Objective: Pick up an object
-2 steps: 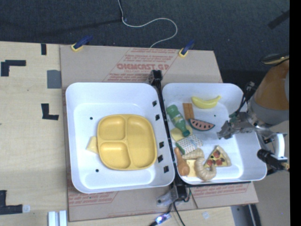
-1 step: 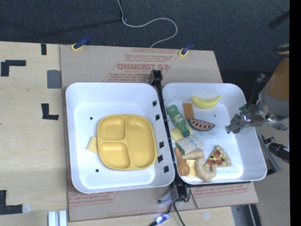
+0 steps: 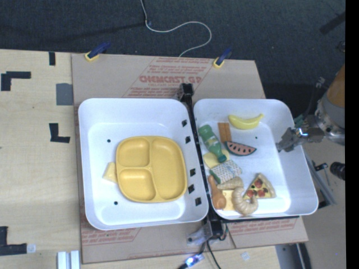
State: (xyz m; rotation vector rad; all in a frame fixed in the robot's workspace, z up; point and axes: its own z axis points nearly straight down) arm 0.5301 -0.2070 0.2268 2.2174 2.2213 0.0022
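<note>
Two shallow white plastic bins sit side by side on a sheet of brown cardboard printed with red lettering (image 3: 168,78), the left bin (image 3: 92,122) and the right bin (image 3: 280,110) touching along a middle seam set with small black clips (image 3: 190,167). The cardboard is held at its far edge by two blue-and-yellow clamps (image 3: 97,51) and (image 3: 222,56) and lies on the pale wooden counter (image 3: 28,150), which bears black tape marks (image 3: 55,133). A thin white cable (image 3: 179,27) loops over the dark blue-grey carpet (image 3: 67,10) beyond the counter.
</note>
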